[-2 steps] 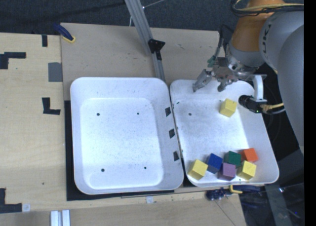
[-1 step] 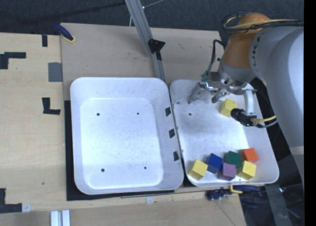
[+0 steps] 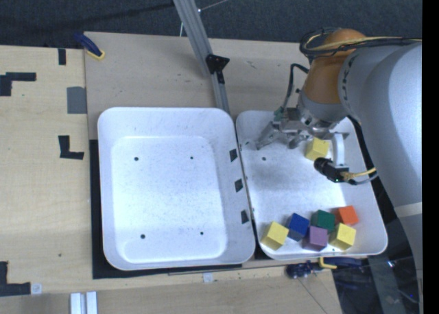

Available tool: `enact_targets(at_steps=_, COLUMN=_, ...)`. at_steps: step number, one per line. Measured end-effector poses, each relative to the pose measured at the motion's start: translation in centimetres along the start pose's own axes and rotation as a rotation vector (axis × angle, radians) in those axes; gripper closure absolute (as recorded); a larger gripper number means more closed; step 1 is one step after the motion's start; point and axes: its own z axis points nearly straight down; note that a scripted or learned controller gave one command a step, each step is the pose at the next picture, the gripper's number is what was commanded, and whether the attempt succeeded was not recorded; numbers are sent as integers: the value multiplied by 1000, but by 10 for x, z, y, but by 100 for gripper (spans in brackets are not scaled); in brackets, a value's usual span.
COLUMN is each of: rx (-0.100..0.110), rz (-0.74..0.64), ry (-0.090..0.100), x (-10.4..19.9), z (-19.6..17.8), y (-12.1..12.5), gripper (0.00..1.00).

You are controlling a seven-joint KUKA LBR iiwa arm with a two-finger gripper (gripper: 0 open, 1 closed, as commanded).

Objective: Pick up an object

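My gripper (image 3: 278,142) hangs over the far part of the right bin (image 3: 274,182), its two grey fingers spread apart and pointing left and down, with nothing between them. A yellow cube (image 3: 317,149) lies just to the right of the fingers, beside the wrist and not held. At the near end of the same bin sits a cluster of blocks: a yellow one (image 3: 276,234), a blue one (image 3: 298,225), a green one (image 3: 322,220), a purple one (image 3: 317,238), an orange one (image 3: 348,215) and another yellow one (image 3: 345,236).
The left bin (image 3: 110,189) stands beside the right one, their rims touching. A slanted metal pole (image 3: 195,25) ends at a black clamp behind the bins. The arm's grey body covers the right side.
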Motion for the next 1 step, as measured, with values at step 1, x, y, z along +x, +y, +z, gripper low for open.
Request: enact_targets(at_steps=1, rx=-3, rz=-1, ry=1, x=1, z=-12, y=1, gripper=100)
